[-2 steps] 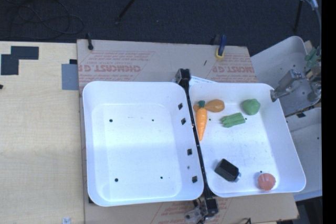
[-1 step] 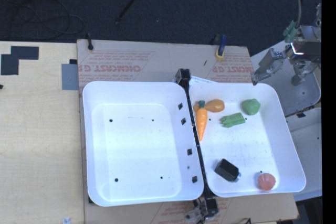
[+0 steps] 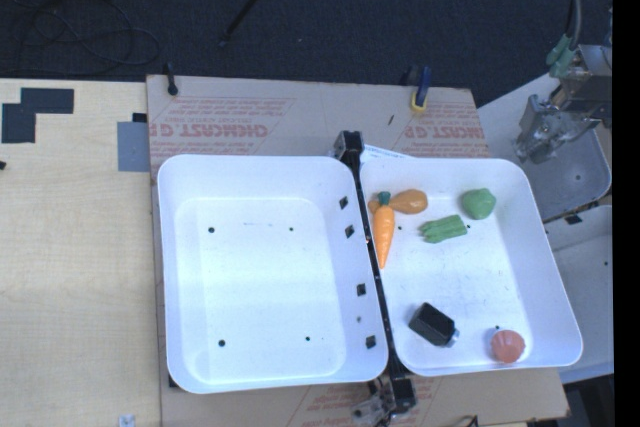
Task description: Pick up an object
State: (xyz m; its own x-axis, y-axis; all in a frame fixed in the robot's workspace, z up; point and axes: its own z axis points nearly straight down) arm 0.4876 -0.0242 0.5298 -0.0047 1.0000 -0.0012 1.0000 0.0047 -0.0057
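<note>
Nearest the lens, a pink ball and black block lie at five o'clock in the right bin, loose for picking. Carrot, orange piece and two green pieces cluster toward twelve; whether the gripper, parked at two o'clock, is wide or narrow cannot be told.

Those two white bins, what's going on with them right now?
Nothing is being handled yet. The right bin holds a carrot, an orange piece, two green items, a black block and a reddish ball. The left bin sits beside it, on cardboard.
</note>
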